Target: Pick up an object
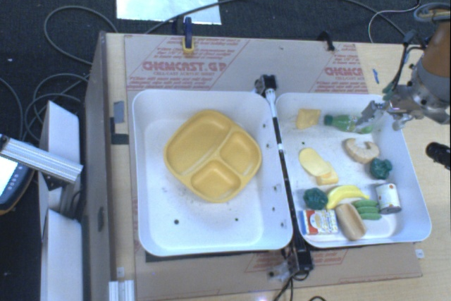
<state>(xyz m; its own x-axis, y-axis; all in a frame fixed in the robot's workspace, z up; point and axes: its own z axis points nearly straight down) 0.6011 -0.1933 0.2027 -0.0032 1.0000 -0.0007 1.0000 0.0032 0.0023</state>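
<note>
While the arm hangs at the bench's right edge, its gripper (380,113) sits over the far right corner of the right bin (416,211), just beside a green bottle-like toy (347,123). Can't tell if fingers are spread or closed, too small & blurred from where I stand. Nothing visibly between them.

Right bin contents, far to near: yellow cheese wedge (307,118), green bottle, bitten bread slice (361,149), small broccoli (381,168), pale yellow oval piece (316,163), banana (347,194), dark green leafy bit (315,198), green pods (366,209), small can (387,197), bread roll (350,220), flat printed packet (318,222). Left bin (158,236) carries a yellow divided plate (213,154).

Likely target, judging by nearness: green bottle. Lies on its side near the bin's far wall, well apart from the crowded near corner. Long axis runs roughly left-right across view, slight tilt; which end is the cap I can't make out.

Handling guess: looks like hollow plastic play food, so light, stiff, smooth, prob. a bit slippery, not fragile. Round body may roll if nudged. Best hold = across the short axis at mid-body, fingers either side. Wall close behind leaves little room on the far side; a miss could push it against the wall.
</note>
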